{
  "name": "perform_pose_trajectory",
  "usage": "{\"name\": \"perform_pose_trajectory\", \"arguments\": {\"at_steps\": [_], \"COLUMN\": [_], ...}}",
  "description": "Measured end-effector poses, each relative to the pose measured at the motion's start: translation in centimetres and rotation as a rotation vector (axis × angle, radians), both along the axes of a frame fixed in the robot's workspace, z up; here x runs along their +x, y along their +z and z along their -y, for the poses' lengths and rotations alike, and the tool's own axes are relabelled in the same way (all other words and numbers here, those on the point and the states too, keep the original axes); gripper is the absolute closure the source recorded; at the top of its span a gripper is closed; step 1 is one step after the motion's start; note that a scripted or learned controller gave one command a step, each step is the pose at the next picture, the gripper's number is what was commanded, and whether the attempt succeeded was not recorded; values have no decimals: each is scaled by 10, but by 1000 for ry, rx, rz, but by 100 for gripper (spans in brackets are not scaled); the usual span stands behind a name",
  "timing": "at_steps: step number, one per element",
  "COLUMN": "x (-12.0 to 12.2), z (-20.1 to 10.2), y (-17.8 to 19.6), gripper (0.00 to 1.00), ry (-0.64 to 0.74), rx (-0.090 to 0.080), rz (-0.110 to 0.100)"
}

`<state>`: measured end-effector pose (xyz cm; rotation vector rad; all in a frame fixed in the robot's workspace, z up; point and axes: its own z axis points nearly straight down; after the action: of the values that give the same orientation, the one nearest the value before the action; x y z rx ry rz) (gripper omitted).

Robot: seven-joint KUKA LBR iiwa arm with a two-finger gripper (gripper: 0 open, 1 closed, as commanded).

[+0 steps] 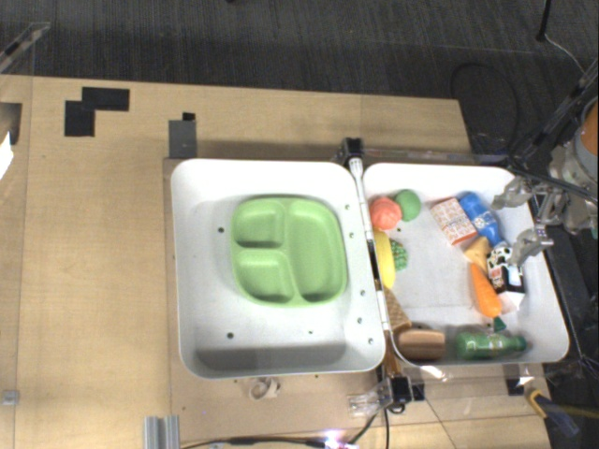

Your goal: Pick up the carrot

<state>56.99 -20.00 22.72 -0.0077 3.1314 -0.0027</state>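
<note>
The carrot lies at a slant along the right side of the right bin, its tip just beside the green bottle and its upper end touching a small black-and-white toy. Note the gripper poised over the bin's right wall, up-frame of the carrot, grasping nothing; whether it is spread or clenched you cannot tell. Expect trouble from crowding: a descent may snag the toy, or pin the carrot against the wall. The same bin holds a blue-capped carton, red and green balls, a banana. The left bin holds a green divided tray.
</note>
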Motion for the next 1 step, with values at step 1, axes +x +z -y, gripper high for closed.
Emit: {"name": "perform_pose_trajectory", "arguments": {"at_steps": [1], "x": [-58], "z": [-13], "y": [-88], "gripper": [0], "ry": [88], "rx": [2], "rz": [-8]}}
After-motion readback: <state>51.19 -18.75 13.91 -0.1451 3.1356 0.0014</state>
